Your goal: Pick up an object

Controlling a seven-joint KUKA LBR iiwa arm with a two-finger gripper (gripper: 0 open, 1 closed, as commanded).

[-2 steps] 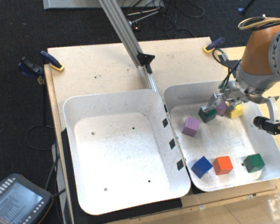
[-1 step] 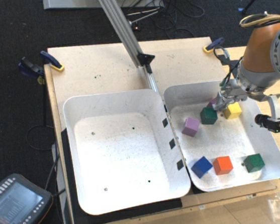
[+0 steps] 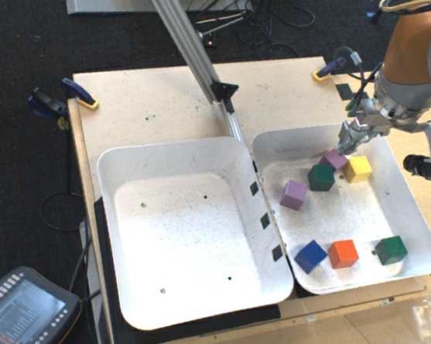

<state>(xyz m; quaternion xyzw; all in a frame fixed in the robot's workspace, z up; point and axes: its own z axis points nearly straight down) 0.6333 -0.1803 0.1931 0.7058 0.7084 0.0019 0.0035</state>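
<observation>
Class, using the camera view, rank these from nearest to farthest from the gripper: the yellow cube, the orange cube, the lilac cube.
Measured from the gripper:
1. Yellow cube, just below it, upper right of the right-hand bin.
2. Lilac cube, to its left, mid-bin.
3. Orange cube, along the bin's front edge.

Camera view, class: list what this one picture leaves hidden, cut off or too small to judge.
1. The tool: whether its fingers are open or shut; too small and blurred.
2. The pink block beneath the tool: part of it is hidden behind the dark green block.
3. The arm: its upper part is cut off by the right edge.
4. The pendant: screen text too small; the left edge crops it.
</observation>
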